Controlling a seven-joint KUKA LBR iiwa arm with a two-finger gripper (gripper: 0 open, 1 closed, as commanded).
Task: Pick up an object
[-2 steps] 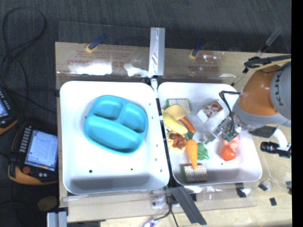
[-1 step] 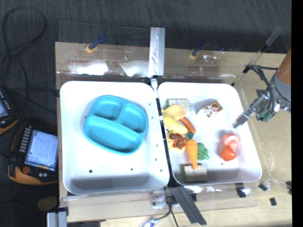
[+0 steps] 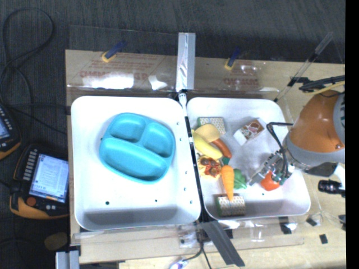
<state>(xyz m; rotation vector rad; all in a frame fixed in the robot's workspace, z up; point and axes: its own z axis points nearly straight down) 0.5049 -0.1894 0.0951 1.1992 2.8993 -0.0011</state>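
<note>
The right bin [image 3: 291, 203] holds several toy foods. A yellow banana [image 3: 206, 140] lies at its left wall beside a red-orange piece [image 3: 222, 148], and an orange carrot [image 3: 227, 179] lies below them next to a small green item [image 3: 240, 179]. A small red object [image 3: 271, 183] rests near the bin's right side. My gripper [image 3: 273, 171] is down inside the bin, right over and touching this red object. The view does not settle whether it has hold of it. The orange wrist band [image 3: 317, 129] rises behind the gripper.
The left bin [image 3: 84, 195] carries a blue divided plate [image 3: 137, 145]. Also in the right bin are a patterned box [image 3: 212, 122], a brown-and-white packet [image 3: 251, 130], a red-yellow piece [image 3: 210, 166] and a grey-brown block [image 3: 231, 205] at the front wall. A handheld device [image 3: 42, 179] lies left of the bench.
</note>
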